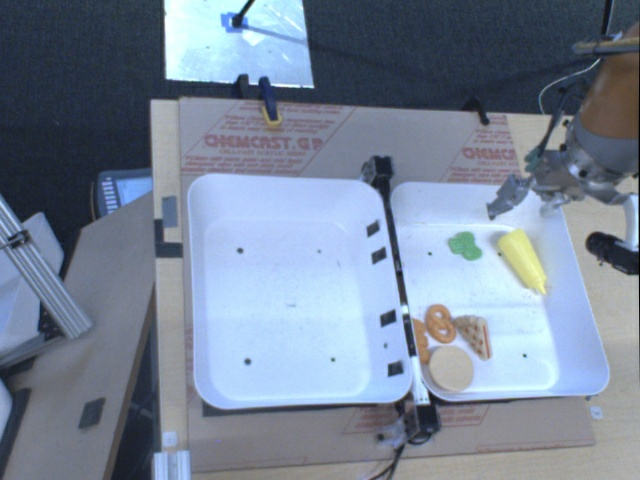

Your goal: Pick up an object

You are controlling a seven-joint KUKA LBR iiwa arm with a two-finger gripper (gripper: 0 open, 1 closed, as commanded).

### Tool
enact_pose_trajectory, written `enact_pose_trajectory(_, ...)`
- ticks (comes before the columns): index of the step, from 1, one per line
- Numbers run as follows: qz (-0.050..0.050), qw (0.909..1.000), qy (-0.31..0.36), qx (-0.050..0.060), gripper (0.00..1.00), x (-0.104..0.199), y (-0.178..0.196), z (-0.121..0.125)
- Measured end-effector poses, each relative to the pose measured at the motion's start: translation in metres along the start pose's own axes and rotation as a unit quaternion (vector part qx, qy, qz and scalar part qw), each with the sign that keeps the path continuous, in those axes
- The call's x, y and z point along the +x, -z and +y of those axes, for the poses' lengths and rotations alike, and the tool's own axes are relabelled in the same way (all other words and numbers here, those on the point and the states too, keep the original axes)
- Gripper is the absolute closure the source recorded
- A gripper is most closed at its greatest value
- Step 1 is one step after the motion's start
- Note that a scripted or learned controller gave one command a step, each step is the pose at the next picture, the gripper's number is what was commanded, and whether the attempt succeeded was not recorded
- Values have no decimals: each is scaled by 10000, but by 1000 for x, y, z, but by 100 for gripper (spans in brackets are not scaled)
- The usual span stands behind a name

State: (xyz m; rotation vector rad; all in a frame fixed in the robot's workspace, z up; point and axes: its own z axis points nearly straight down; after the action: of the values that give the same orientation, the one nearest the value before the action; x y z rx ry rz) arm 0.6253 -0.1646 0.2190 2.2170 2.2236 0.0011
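Pincer: finger state cannot tell, above right bin far edge. Nearest item: yellow cone, just below it, lying flat. Probably light, rigid, slick plastic; grip across mid-body.

All the pickable pieces I can see lie in the right bin, in the right half of the frame. A yellow cone-shaped piece lies on its side near the bin's upper right, its narrow end pointing toward the lower right. Just left of it, apart from it, sits a small flat green piece. Lower down, near the bin's left wall, an orange pretzel-shaped piece lies flat, a tan wedge with dark spots just to its right, and a pale round disc rests below them, close to the bin's lower left corner.
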Motion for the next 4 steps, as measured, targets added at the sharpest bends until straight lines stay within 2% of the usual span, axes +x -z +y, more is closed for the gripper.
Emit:
enact_pose_trajectory(1, -14, 9999, 34, -105, 0, 48, 216, 46)
enact_pose_trajectory(2, 16, 10000, -21, 79, 0, 11, -88, 13)
enact_pose_trajectory(3, 7, 10000, -9, 21, 0, 16, -137, -10)
enact_pose_trajectory(4, -38, 9999, 2, -98, 0, -27, 88, 26)
